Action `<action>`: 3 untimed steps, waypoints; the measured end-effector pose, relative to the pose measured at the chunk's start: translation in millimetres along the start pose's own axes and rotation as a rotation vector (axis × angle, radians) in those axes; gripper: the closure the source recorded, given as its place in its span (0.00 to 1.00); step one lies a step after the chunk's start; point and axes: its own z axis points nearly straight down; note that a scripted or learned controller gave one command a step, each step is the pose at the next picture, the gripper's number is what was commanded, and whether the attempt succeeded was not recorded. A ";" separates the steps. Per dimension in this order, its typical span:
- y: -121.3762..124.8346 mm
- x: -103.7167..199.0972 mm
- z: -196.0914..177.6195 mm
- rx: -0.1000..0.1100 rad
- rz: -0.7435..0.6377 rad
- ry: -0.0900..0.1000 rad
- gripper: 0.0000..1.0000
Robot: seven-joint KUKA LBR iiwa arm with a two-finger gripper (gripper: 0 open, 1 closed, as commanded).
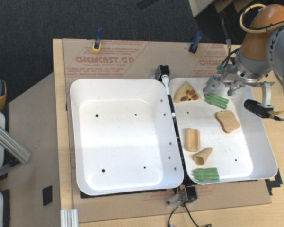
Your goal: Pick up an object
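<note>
Camera view: my gripper hangs open, empty, over the green piece near the right bin's far edge; it could skid away.

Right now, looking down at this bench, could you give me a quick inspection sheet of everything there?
Surface: cardboard-covered bench bearing a left bin and a right bin, side by side.
Job's things: all in the right bin: pizza slice, green bar, bread slice, tan roll, cone, green block at the near rim.
Clutter: yellow clip and blue clip on the cardboard's far edge.
Grippers: tool over the right bin's far end, just above the green bar; nothing seen between its fingers.
Cables: wires by the wrist; a cable at the near edge.
Surroundings: dark floor.
</note>
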 end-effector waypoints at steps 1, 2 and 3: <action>-40.4 144.5 -59.2 0.005 -0.018 0.012 0.00; -112.4 220.5 -98.0 0.011 -0.014 0.010 0.00; -66.2 277.7 14.2 0.014 -0.011 0.006 0.00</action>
